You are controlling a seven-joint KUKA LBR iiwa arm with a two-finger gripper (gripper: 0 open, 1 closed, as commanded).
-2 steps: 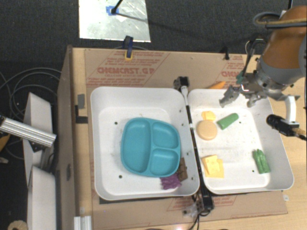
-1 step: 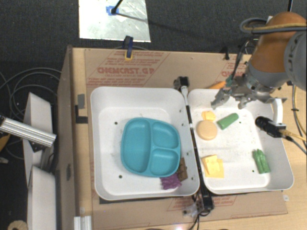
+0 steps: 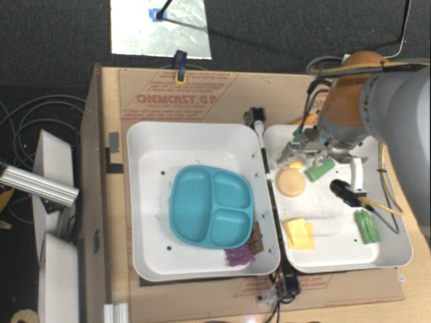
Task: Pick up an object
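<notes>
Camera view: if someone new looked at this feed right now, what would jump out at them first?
Probably the teal divided plate filling the middle of the left bin, with a small purple piece at its lower edge. Next, the grey arm with its orange band reaching in from the right, its claw low over the right bin near a round tan piece and a green block. A yellow block lies lower down.

Grey arm [image 3: 397, 106] cut off by the frame's right edge, its bulk covering the right bin's [image 3: 337, 264] far right corner. Gripper [image 3: 300, 152] fingers lost against the metal wrist, open or closed impossible to tell. Green block [image 3: 319, 169] partly tucked beneath the gripper. Purple object [image 3: 237, 255] and brown piece [image 3: 256, 241] partly hidden under the teal divided plate's [image 3: 210, 207] near rim, too small to identify.
</notes>
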